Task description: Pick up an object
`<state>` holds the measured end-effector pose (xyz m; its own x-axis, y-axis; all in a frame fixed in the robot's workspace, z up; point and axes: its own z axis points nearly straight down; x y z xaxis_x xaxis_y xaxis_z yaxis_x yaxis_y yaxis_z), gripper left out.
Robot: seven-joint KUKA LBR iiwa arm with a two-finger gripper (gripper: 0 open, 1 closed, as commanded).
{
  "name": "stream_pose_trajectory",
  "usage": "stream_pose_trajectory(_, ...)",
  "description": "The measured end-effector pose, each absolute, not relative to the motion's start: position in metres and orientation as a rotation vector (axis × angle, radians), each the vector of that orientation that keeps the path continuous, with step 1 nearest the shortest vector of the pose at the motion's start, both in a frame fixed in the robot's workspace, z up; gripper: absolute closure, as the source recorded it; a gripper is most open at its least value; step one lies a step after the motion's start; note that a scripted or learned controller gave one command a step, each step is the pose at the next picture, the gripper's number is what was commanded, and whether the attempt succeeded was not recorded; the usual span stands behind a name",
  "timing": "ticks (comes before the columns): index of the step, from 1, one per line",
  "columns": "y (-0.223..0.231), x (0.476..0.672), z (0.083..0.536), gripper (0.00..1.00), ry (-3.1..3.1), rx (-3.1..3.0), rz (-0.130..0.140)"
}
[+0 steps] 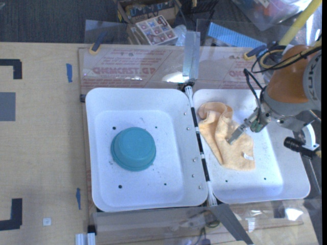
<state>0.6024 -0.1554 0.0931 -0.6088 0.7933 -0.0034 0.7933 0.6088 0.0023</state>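
Touching crumpled cloth point(226, 138), hand point(234, 136); finger state unclear.

A crumpled pale orange cloth point(225, 137) lies spread in the right bin point(286, 182), while a round teal bowl point(134, 148) sits upside down in the left bin point(102, 111).

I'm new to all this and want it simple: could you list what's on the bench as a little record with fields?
left bin: holds a teal bowl, upside down
right bin: holds a crumpled yellow cloth
arm: reaches in from the right
gripper: down on the cloth, near its middle
cloth lifted: not visibly
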Motion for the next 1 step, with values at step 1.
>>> stream_pose_trajectory(1,-0.1743,0.4940,0.0880,0.00,2.720,1.560,0.004)
